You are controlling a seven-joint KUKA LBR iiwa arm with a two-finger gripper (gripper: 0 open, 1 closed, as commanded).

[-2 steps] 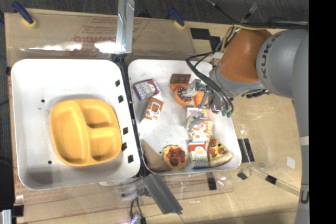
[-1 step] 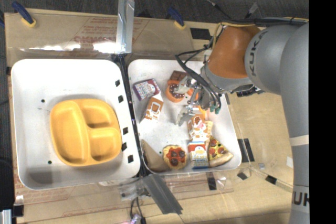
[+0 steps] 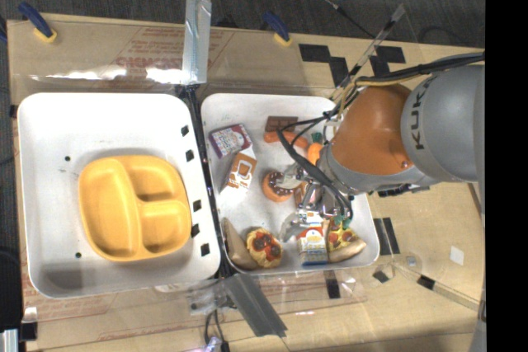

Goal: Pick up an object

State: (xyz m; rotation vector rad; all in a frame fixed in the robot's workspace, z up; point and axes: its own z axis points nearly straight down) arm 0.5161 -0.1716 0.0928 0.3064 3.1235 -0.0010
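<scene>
Your gripper [image 3: 307, 206] hovers low over the toy food in the right bin [image 3: 363, 247], grip state unclear, so next choose and close on one item.

arm [image 3: 412, 132] reaching left, gripper [image 3: 304, 206] lowered

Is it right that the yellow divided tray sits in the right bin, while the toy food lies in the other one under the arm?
Not quite. The camera view shows the yellow divided tray in the left bin; the toy food lies in the right bin, under the arm.
</scene>
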